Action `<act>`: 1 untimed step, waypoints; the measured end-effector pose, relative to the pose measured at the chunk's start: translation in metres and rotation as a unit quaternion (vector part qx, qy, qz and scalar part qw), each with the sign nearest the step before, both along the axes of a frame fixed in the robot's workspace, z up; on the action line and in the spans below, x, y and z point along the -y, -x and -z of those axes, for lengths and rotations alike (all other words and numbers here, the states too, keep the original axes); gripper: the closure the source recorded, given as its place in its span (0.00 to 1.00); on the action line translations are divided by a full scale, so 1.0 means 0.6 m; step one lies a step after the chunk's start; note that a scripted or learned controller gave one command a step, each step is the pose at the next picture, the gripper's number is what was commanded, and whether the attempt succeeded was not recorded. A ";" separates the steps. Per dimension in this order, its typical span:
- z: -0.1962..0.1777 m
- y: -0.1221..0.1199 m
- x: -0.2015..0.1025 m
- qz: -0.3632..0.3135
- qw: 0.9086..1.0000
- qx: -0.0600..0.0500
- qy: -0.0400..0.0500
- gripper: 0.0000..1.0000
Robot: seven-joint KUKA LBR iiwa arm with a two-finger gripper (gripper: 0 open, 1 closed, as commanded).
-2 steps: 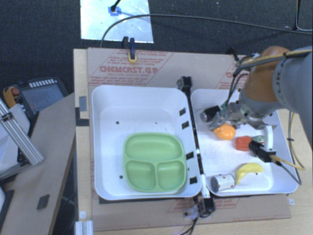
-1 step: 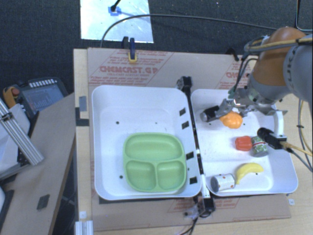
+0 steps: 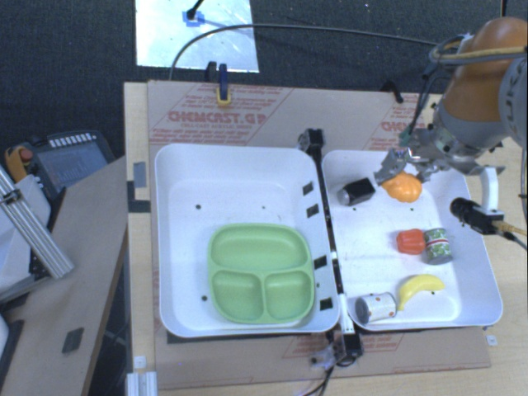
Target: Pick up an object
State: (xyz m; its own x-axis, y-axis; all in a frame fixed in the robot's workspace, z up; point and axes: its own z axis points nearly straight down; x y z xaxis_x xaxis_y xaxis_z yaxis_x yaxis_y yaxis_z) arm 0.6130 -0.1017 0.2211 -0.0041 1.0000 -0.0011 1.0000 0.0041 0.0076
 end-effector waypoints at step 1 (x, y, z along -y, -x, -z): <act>0.014 -0.001 -0.091 -0.002 1.000 -0.003 -0.001 1.00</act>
State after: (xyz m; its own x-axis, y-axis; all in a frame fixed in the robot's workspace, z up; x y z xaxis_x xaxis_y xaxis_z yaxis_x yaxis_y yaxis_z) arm 0.6134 -0.0472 0.2127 -0.0089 1.0000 0.0018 1.0000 0.0089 0.0013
